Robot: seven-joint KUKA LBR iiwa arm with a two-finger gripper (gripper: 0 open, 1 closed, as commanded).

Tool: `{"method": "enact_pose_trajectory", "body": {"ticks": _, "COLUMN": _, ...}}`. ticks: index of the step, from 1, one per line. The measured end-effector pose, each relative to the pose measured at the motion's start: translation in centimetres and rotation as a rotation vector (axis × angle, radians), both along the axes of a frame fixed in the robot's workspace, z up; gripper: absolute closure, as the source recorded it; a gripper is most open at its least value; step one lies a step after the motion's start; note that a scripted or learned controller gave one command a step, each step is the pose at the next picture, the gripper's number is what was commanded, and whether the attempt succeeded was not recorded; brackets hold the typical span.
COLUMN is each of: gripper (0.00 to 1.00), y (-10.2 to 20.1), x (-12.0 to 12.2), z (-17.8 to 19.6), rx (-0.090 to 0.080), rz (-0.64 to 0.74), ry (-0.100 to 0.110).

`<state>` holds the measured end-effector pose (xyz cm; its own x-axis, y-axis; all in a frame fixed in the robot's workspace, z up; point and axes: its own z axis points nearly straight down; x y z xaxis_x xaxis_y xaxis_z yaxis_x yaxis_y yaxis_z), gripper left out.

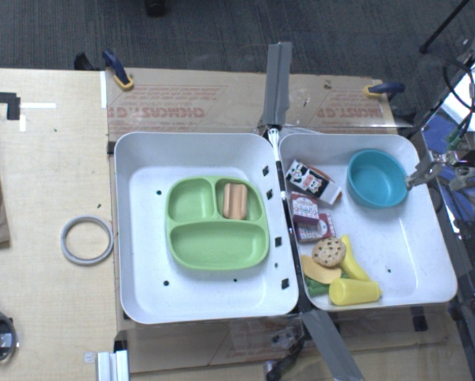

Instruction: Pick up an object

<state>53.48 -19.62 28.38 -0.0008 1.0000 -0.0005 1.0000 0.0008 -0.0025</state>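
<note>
Gripper at the right bin's far edge
The gripper (pixel 421 175) touches the blue bowl's (pixel 376 178) rim; its finger state is too small to tell. The arm is cut off at the frame's right.

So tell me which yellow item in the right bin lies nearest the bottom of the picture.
The yellow cylinder, lying on its side below the banana and the cookie; the other yellow pieces sit higher up.
</note>
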Motion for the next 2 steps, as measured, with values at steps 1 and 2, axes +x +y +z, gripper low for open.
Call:
{"method": "enact_pose_trajectory", "body": {"ticks": 1, "gripper": 0.00, "y": -0.6, "x": 6.1, "z": -10.7, "rx": 0.000, "rz": -0.113, "ry": 0.001}}
{"method": "enact_pose_trajectory", "body": {"ticks": 2, "gripper": 0.00, "y": 0.6, "x": 9.1, "z": -19.2, "rx": 0.000, "rz": 0.273, "ry": -0.003}}
